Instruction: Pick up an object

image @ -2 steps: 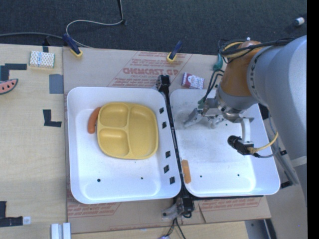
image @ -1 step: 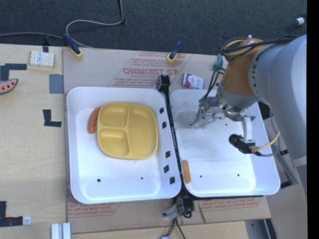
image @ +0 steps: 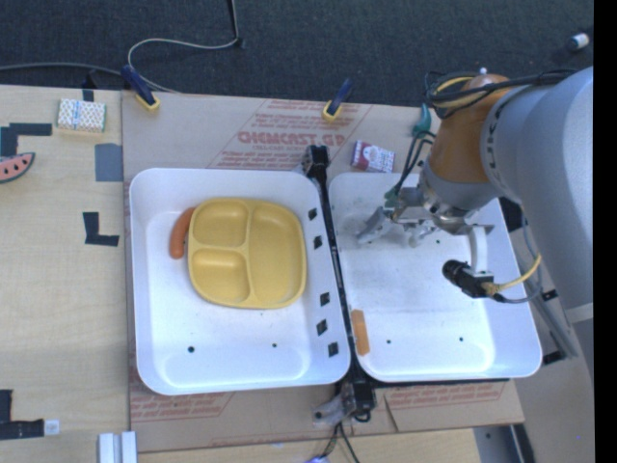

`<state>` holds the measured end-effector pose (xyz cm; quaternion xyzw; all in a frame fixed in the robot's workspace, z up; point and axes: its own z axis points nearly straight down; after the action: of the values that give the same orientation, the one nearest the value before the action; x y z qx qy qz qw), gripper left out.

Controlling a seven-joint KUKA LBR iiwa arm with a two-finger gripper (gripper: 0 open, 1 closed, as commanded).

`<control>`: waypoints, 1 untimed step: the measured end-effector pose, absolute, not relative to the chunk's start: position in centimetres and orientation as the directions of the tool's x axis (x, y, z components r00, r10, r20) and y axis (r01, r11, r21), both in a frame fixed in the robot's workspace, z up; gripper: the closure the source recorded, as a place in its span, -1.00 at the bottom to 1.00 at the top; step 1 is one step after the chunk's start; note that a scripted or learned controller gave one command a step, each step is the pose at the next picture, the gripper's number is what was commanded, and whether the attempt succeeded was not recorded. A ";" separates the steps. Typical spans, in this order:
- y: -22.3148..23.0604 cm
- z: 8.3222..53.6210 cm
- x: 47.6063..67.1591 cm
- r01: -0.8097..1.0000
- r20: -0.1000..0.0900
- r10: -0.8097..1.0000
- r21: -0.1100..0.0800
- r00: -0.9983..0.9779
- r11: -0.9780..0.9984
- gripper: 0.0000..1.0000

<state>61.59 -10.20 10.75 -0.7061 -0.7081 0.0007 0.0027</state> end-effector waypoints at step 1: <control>-10.1 11.7 61.6 1.000 0.005 1.000 -0.006 -0.004 0.004 1.00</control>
<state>61.57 -10.10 11.66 -0.7057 -0.7085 0.0006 0.0039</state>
